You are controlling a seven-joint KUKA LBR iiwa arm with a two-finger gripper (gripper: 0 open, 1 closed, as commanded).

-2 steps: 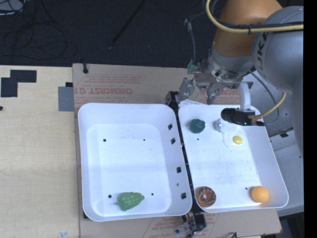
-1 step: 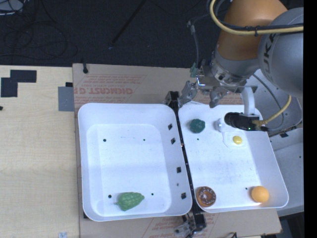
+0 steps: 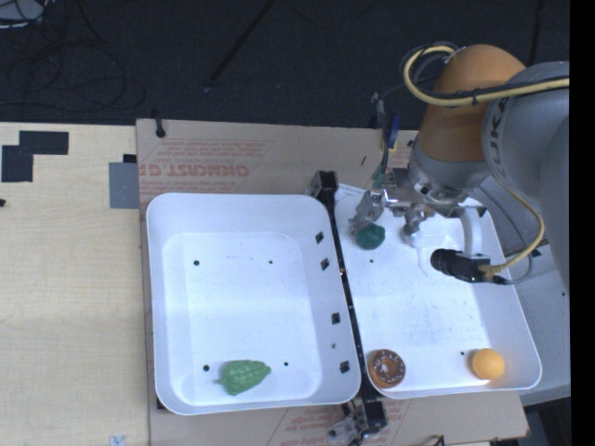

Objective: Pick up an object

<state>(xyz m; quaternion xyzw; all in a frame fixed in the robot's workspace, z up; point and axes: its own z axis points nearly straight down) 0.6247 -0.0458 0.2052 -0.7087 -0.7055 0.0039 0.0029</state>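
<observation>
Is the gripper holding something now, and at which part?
Nothing is held. The gripper hangs open above the right bin, its left finger beside the dark green object.

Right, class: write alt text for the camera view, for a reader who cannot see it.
A grey robot arm reaches from the right, its gripper low over the right bin, a finger right beside a small dark green object. Nearer the camera in that bin lie a brown ring-shaped object and an orange ball; the left bin holds a light green lumpy object.

Grey arm's claw [image 3: 390,214] hangs over the right white bin [image 3: 437,323], fingers spread, beside a dark green round object [image 3: 371,237]. Lower right: orange ball [image 3: 486,364] and brown ringed disc [image 3: 386,368]. Left white bin [image 3: 186,221] holds a light green lumpy object [image 3: 244,375].
</observation>
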